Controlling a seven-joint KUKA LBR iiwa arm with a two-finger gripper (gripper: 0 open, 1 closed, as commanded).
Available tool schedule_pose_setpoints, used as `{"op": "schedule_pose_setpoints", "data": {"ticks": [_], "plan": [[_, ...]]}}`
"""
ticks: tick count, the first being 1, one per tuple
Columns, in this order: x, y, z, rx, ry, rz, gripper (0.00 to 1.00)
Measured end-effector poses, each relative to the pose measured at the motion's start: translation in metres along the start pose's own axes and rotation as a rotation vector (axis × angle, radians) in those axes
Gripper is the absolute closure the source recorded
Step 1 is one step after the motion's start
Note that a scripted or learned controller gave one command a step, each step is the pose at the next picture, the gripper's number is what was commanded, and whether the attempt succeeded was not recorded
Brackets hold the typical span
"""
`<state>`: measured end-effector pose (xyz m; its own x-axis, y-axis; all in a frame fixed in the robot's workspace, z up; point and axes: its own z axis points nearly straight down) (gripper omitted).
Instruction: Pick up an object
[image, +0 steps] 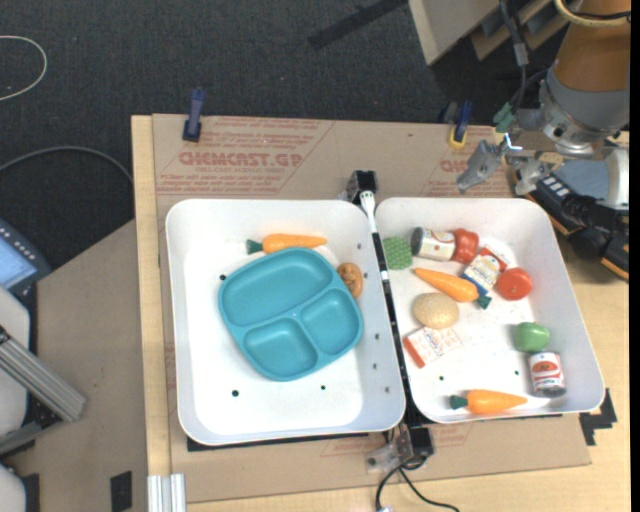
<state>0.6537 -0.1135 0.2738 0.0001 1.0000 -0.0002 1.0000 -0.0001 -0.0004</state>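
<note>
Hovering past the back right corner of the surface, our gripper (480, 165) sits outside the right bin (575, 300); we cannot tell its state from this angle, and we see nothing in it. Pick candidates all lie in that right bin: a carrot (447, 284) mid-bin, a tan rounded potato-like piece (436, 311) just beside it, a tomato (514, 284) and a green pepper (531, 335) toward the right wall, a small jar (545, 373) and a second carrot (490, 402) near the front edge. They look like smooth plastic toys, loosely scattered, so access from above seems easy. Left bin (190, 330) carries a teal divided plate (290, 312), glossy, with another carrot (292, 242) behind it.
</note>
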Motion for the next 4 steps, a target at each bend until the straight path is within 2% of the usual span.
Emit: {"op": "schedule_pose_setpoints", "data": {"ticks": [1,2,3,4], "plan": [[0.038,-0.074,-0.073,-0.003,0.002,-0.004,0.00],[0.036,-0.071,-0.079,-0.003,0.000,-0.002,1.00],[0.017,-0.161,-0.046,0.009,0.002,0.006,1.00],[-0.024,-0.176,-0.015,0.004,0.001,0.004,1.00]]}}
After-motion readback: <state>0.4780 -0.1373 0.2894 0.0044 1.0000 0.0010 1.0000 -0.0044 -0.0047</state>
